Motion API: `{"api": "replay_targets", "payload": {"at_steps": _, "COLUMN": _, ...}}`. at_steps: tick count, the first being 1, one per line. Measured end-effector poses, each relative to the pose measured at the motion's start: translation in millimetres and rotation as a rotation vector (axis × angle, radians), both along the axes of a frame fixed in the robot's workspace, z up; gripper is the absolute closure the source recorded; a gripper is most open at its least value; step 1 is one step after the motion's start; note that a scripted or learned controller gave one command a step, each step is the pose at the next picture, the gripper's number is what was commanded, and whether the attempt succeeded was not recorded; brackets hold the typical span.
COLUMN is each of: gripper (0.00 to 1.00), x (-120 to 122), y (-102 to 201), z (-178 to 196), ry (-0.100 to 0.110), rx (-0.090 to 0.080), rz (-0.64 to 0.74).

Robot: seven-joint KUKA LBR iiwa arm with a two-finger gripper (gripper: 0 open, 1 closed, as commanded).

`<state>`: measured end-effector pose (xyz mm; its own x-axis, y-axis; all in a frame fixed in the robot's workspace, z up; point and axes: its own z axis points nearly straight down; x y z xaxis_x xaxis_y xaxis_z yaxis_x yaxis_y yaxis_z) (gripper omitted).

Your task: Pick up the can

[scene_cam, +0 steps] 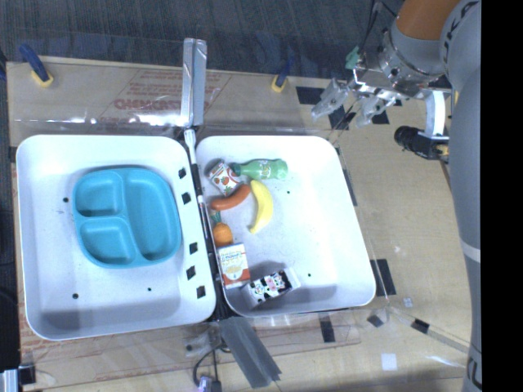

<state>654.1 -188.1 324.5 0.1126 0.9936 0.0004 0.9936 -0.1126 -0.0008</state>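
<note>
So, starting at the near edge of the right bin (351,243), a small black-and-white patterned carton (270,285) is seen lying by the front wall, with an orange-labelled juice box (234,265) just beside it along the divider. A little further back a small orange piece (222,234) that looks like a carrot is found, then a sausage (230,200) and a banana (261,205) lying next to each other. The can (221,177) is tucked right behind the sausage, touching it or nearly so, close to the divider and tipped on its side, with a green bottle (264,169) lying just beside it. Everything is bunched toward the left half of that bin, so a clean grab is probably going to be made awkward by the neighbours. Over in the left bin (41,243) a blue divided tray (127,217) is sitting on its own. Furthest back, the gripper (356,103) is held up beyond the right bin's far corner, well apart from the can, and nothing is seen in it. Whether its claw is apart or together can't be told from here.
</note>
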Motion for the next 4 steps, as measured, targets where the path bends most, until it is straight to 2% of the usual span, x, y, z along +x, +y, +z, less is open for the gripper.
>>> {"api": "replay_targets", "payload": {"at_steps": 1, "gripper": 0.0, "x": 2.5, "y": 72.6, "z": -112.2, "ry": 0.004, "rx": 0.0, "rz": -0.011}}
{"api": "replay_targets", "payload": {"at_steps": 2, "gripper": 0.0, "x": -0.6, "y": 215.1, "z": -133.1, "ry": 0.004, "rx": 0.001, "rz": 0.07}}
{"api": "replay_targets", "payload": {"at_steps": 3, "gripper": 0.0, "x": -41.3, "y": 148.1, "z": -133.3, "ry": 0.004, "rx": -0.001, "rz": 0.043}}
{"api": "replay_targets", "payload": {"at_steps": 4, "gripper": 0.0, "x": -23.5, "y": 88.0, "z": -216.6, "ry": 0.005, "rx": 0.0, "rz": -0.076}}
